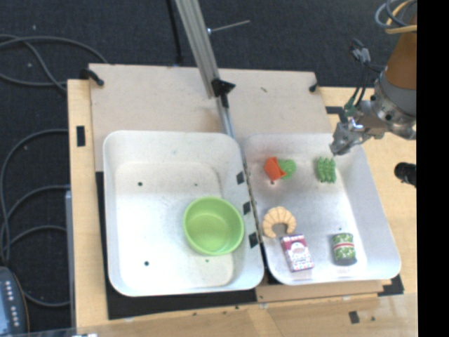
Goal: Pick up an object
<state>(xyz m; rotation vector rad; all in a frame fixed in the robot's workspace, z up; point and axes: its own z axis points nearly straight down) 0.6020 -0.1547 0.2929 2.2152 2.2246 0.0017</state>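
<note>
Objects for picking lay untouched in the right bin (375,209) on the desk (337,311): an orange-and-green toy (278,168), a green bumpy piece (325,169), a croissant (279,220), a small red carton (297,252) and a green can (343,248). A green bowl (213,225) sat in the left bin (140,188). The pincer (342,142) hovered over the right bin's far edge, just beside the green bumpy piece (its opening I cannot tell), with nothing visibly held. Judging by this, the pick had not yet been made; descent, grasp and lift all remained.

Arm (400,76): cut off by the right edge — upper part unseen.
Gripper (342,144): finger state too small to tell.
</note>
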